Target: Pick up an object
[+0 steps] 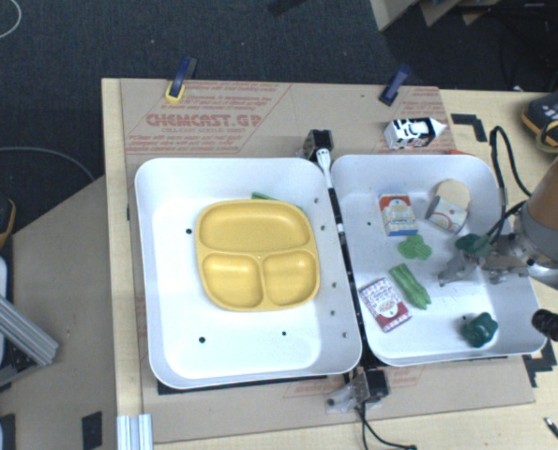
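Observation:
My gripper (454,270) hangs low over the right bin (429,345), in its right half, with the arm (550,218) coming in from the right edge. A small dark teal object (470,244) lies right against the gripper's upper side; whether it is held cannot be told. To the left of the gripper lie a green pod (412,285) and a small light green piece (414,247). A dark green lump (478,328) sits below the gripper near the bin's front rim.
The right bin also holds a small white carton (398,214), a cream and white object (448,204) and a red and white packet (384,304). A yellow divided plate (257,253) lies in the left bin (175,336). A black and white item (414,132) sits behind the bins.

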Tool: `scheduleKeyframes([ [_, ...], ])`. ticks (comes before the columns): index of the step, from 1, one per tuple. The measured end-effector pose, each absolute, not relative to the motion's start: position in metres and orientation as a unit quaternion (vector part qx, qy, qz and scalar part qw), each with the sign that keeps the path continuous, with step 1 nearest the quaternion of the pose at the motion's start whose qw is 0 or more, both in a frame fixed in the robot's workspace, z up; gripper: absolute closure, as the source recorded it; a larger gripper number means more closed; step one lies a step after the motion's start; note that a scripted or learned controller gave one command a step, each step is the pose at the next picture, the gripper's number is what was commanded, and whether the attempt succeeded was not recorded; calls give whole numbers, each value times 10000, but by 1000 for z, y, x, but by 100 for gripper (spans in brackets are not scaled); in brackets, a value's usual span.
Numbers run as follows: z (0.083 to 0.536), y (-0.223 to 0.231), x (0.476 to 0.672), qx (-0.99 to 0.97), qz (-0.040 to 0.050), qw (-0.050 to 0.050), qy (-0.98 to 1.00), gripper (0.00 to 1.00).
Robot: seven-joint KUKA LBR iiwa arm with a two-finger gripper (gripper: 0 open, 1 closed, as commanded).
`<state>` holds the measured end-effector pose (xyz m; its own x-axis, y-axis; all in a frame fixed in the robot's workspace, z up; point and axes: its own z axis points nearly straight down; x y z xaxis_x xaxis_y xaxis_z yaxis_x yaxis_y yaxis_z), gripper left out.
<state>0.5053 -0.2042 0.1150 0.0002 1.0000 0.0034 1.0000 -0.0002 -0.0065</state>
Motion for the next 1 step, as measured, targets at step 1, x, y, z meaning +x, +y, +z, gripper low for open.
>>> scheduleKeyframes([
  [1, 83, -203, 505, -7071, 8, 28, -7071, 0],
])
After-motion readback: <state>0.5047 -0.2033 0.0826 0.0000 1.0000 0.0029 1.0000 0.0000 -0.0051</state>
